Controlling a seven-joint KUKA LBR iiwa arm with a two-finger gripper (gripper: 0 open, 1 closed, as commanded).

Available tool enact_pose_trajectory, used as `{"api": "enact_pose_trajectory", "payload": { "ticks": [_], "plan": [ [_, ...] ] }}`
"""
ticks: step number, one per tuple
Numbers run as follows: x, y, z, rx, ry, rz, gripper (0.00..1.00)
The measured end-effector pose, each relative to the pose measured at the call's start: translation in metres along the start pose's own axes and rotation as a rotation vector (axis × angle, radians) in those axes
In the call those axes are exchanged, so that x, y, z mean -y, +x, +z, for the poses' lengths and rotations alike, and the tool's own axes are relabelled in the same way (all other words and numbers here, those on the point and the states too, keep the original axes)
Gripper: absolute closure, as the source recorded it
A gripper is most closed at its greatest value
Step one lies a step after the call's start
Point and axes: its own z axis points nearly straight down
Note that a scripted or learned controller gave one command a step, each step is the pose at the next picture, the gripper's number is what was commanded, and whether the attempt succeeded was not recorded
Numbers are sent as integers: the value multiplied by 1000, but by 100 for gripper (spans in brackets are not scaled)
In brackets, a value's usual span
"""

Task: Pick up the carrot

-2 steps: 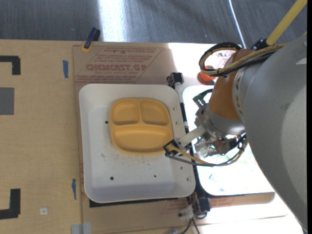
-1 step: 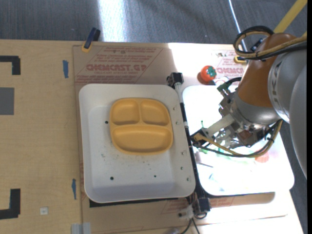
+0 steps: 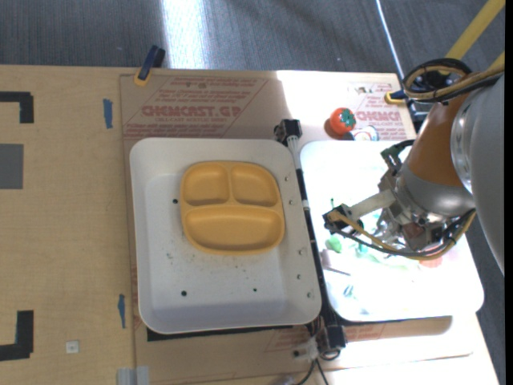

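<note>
Looks like the arm point(image 3: 449, 167) is in the reaching-down stage of the carrot pick, with the tool point(image 3: 377, 231) dropped low into the right bin point(image 3: 337, 159), and the wrist blocks most of what sits under it. Honestly I can't pick out the carrot for sure; there's a small reddish bit point(image 3: 430, 261) poking out just behind the tool on the arm's side, which might be it, but that's a guess. Just beside the tool, toward the other bin, there are some pale green bits point(image 3: 337, 245) on the bin floor, and I can't tell what they are either. How the tool stands, spread or pressed together, I can't tell, and nothing clearly shows between it, so I wouldn't call anything held. Well away from the tool, the left bin point(image 3: 152, 239) has a yellow divided plate point(image 3: 232, 204) sitting flat in it, and a little tomato-looking toy point(image 3: 341, 121) rests on the table point(image 3: 64, 215) beyond the right bin's far rim. Next move, I reckon, needs it lined up right over the carrot before closing, then a straight lift clear of the bin walls.
</note>
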Motion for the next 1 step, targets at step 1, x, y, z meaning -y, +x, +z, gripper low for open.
{"api": "enact_pose_trajectory", "payload": {
  "ticks": [1],
  "plan": [
    [27,7,33,0,1,33,100]
  ]
}}
